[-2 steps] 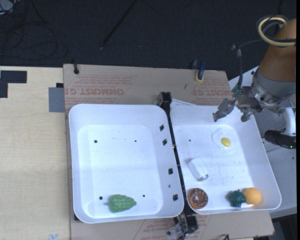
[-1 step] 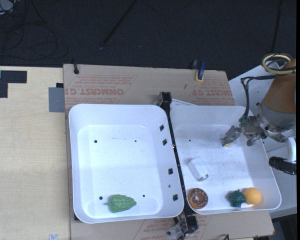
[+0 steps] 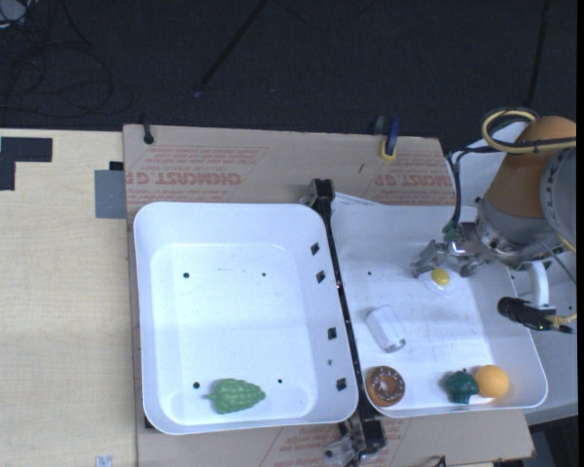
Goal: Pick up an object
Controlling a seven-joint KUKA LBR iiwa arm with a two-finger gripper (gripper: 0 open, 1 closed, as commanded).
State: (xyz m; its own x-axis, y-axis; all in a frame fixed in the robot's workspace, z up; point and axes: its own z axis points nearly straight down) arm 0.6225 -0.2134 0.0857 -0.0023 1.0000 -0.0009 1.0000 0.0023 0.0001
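My gripper [image 3: 447,265] hangs over the upper right part of the right bin [image 3: 409,230], fingers spread open. A small yellow object [image 3: 440,279] lies on the bin floor just below and between the fingertips, not gripped. Lower in the same bin lie a pale clear cylinder [image 3: 384,327], a brown round disc [image 3: 384,385], a teal lump [image 3: 459,386] and an orange ball [image 3: 492,381] touching it. A green bumpy object [image 3: 236,395] sits alone near the front wall of the left bin [image 3: 175,232].
A black divider rail [image 3: 333,290] runs between the two bins. The arm's grey body with its orange band [image 3: 530,173] and a black fitting [image 3: 526,311] overhang the right bin's right rim. Brown cardboard [image 3: 224,163] lies under both bins.
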